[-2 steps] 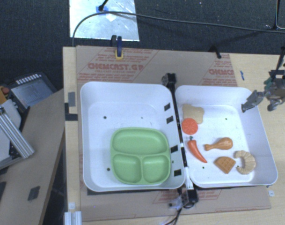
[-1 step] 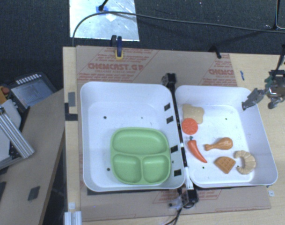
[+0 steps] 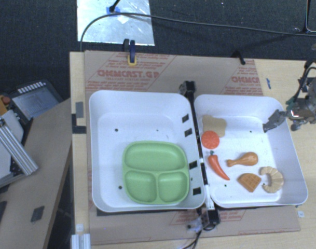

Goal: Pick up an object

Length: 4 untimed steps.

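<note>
The right bin (image 3: 282,139) holds several toy foods. A tan bread slice (image 3: 215,124) lies at its upper left, with a red tomato (image 3: 210,139) just below it. A red chili pepper (image 3: 217,166) lies along the left wall. A brown chicken drumstick (image 3: 244,160), a waffle-patterned wedge (image 3: 249,181) and a pale croissant (image 3: 273,178) sit toward the front. My gripper (image 3: 275,120) hangs over the bin's upper right corner, well apart from every toy, with nothing seen between its fingers.
The left bin (image 3: 111,118) holds a green divided plate (image 3: 155,171). Black clips run along the seam between the bins (image 3: 191,139). A yellow clamp (image 3: 132,56) sits at the bench's back edge. Cables cross the dark floor behind.
</note>
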{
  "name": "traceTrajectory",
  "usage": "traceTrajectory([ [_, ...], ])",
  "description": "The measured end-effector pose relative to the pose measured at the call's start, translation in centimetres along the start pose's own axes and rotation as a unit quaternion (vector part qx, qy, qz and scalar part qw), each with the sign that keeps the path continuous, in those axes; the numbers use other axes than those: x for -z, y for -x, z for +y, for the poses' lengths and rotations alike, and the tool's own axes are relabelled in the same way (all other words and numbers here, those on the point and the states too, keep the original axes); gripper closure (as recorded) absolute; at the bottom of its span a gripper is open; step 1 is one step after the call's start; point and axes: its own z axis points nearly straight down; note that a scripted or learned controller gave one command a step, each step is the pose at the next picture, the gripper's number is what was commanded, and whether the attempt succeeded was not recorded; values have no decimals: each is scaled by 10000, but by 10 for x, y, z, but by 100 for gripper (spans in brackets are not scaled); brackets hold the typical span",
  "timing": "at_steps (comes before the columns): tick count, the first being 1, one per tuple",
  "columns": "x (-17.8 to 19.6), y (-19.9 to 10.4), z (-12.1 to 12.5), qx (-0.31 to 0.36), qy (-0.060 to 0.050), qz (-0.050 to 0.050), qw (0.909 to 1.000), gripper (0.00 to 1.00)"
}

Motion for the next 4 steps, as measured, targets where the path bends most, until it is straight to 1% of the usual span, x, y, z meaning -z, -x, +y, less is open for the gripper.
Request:
traceTrajectory([
  [1,-42,0,4,5,5,1,10000,0],
  [2,-104,-3,8,4,-1,4,10000,0],
  [3,-90,-2,9,5,26,-8,10000,100],
  [4,-46,1,9,11,37,-9,10000,100],
])
